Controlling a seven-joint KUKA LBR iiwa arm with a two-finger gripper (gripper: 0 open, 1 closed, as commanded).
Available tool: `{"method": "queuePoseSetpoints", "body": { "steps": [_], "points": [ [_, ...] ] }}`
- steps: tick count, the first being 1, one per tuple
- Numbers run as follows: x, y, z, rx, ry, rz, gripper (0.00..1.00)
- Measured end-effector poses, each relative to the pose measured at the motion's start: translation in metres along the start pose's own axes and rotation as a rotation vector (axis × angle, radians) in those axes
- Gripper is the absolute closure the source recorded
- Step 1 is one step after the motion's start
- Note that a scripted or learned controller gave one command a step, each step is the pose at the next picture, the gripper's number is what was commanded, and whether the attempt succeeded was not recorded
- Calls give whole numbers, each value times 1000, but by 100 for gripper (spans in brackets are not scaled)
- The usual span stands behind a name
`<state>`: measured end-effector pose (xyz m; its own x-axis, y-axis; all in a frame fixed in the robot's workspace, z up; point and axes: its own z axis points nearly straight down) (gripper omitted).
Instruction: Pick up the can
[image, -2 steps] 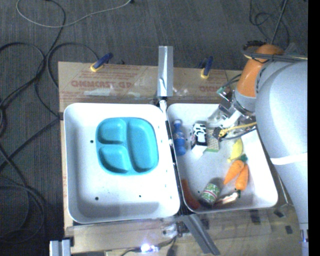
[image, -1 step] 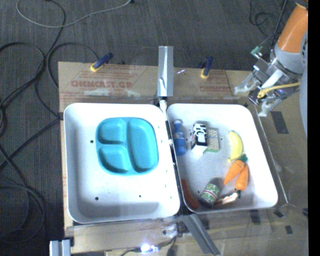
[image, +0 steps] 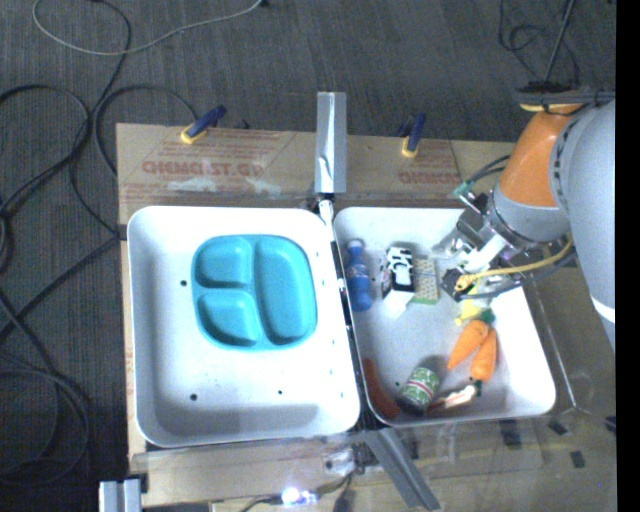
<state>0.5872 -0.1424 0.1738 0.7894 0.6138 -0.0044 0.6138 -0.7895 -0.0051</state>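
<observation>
end effector (image: 462, 268) over upper right of right bin (image: 540, 345), opening cannot be told, nothing seen in its grip | can (image: 421, 385) lying near that bin's front wall, apart from it | carrot (image: 474, 347) between them | blue tray (image: 255, 290) in left bin (image: 165, 395)

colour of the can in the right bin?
Green, with a paler band on its label. The can lies near the front of the right bin, clearest in the camera view.
</observation>
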Motion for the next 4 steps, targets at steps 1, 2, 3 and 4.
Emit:
{"method": "queuePoseSetpoints", "body": {
  "steps": [1,2,3,4],
  "points": [
    [-37,-84,55,1,0,-233,0],
    [-1,-67,-8,-2,1,-207,0],
    [40,0,24,-3,1,-246,0],
    [-85,4,41,-1,-1,-217,0]
  ]
}}
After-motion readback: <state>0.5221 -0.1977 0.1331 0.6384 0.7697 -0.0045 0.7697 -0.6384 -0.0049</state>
